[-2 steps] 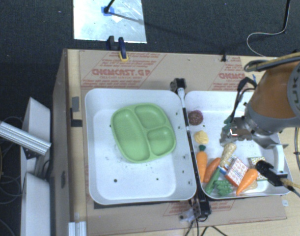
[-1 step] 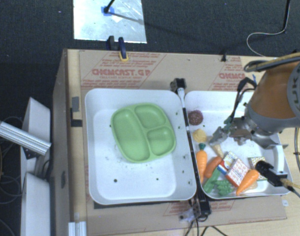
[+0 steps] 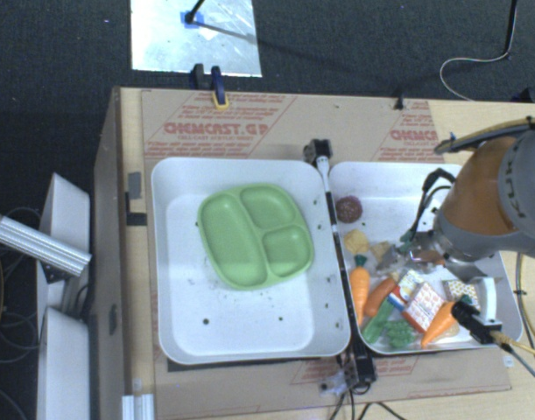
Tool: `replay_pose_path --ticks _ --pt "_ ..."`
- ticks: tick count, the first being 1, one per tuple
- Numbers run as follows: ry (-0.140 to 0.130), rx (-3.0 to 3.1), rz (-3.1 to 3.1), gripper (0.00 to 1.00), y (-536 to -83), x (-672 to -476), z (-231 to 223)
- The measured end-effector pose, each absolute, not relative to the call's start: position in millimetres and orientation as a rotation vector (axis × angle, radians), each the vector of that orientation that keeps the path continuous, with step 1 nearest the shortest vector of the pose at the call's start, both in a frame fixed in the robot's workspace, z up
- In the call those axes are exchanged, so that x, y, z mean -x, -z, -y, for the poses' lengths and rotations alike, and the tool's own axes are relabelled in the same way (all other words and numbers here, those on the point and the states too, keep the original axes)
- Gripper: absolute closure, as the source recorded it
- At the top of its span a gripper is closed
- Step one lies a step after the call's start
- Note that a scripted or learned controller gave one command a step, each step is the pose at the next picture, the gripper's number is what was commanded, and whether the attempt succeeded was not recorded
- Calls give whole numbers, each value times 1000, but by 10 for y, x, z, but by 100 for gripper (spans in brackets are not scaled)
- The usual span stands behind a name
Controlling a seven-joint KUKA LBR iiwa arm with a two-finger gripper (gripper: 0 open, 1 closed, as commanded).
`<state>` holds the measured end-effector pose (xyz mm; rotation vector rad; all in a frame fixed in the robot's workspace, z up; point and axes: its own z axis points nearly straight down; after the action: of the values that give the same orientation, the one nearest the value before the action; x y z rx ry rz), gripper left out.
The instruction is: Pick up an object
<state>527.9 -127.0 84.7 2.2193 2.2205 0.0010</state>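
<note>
The right bin point(image 3: 385, 182) holds a heap of toy food. A maroon ball point(image 3: 348, 207) lies near its back left corner, with a pale yellow piece point(image 3: 356, 241) just in front of it. Closer to the front are an orange carrot point(image 3: 360, 289), a red piece point(image 3: 381, 294), a red and white packet point(image 3: 422, 304), a second carrot point(image 3: 439, 322) and green pieces point(image 3: 385, 329). My gripper point(image 3: 407, 252) hangs low over the middle of this heap, right of the yellow piece and above the packet. Its tips are buried among the items.
The left bin point(image 3: 184, 322) holds a green divided plate point(image 3: 254, 234). A metal divider point(image 3: 335, 252) runs between the two bins. The grey and orange arm point(image 3: 490, 204) covers the right bin's right side.
</note>
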Motion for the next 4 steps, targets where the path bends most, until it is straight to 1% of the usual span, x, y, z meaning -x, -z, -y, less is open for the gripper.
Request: replay_pose_path --ticks 1,2,3,4 --pt "-4 -2216 -2225 0 -847 -5869 842" --pt "-3 -2214 -2226 0 -850 -6394 1000" --pt "8 -2216 -2238 100 -967 -6382 1003" --pt "8 -2216 -2238 0 -966 -6382 1003"
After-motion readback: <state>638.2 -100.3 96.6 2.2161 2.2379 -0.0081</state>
